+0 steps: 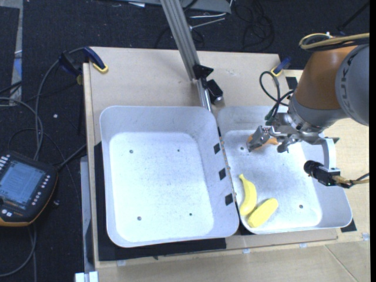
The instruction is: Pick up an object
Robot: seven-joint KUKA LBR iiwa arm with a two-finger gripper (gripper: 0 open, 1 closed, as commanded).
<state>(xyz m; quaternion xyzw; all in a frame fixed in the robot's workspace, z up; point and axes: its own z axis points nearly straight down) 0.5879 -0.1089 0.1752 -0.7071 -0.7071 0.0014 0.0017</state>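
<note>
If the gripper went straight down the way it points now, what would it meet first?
Probably the bare floor of the right bin. The gripper hangs over its upper part with something small and orange at its tips; the banana and yellow piece lie nearer the front. Depth is unclear.

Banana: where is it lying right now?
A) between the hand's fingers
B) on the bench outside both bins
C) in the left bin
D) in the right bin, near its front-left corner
D: the banana lies on the floor of the right bin, by the front-left corner, beside a yellow block and apart from the hand.
</note>
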